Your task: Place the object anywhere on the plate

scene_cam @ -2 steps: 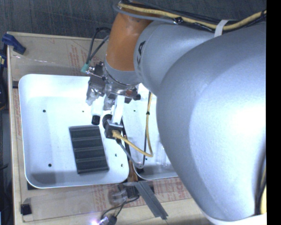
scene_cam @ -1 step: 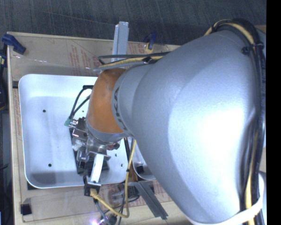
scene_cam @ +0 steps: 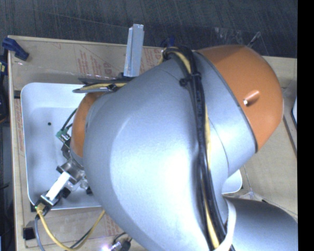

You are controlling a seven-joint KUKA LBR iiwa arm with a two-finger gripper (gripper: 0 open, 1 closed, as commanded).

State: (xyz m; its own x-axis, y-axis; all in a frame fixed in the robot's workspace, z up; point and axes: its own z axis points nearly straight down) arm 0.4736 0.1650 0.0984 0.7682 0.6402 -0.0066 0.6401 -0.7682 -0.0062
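A: What do we have in front of us?

B: Mostly the large grey arm with its orange band [scene_cam: 251, 103], which hangs over the shallow white bin [scene_cam: 39, 135] and covers the greater part of it. A bundle of black and yellow cables [scene_cam: 201, 140] runs down the arm's casing.

A: Can we make out the gripper?

B: We see metal wrist hardware and a small white block [scene_cam: 56, 188] low over the bin's near left corner, with a yellow cable looping out past the bin's front rim. We take that for the gripper [scene_cam: 68, 175] end, but whether it is wide, narrow or holding anything we cannot tell.

A: And the object, and the plate?

B: We cannot point to either. The bare strip of the bin along its left wall shows only a small dark speck, too small to name. Whatever else lies in the bin is under the arm.

A: So how far along are we?

B: We judge the arm is low in the bin, which fits either a grasp or a release, but nothing here settles which. We cannot count the placing as done: no object is seen resting on a plate.

A: Anything else near the bin?

B: A pale upright metal post [scene_cam: 134, 50] stands just beyond the bin's far rim, on the brown board [scene_cam: 68, 61].
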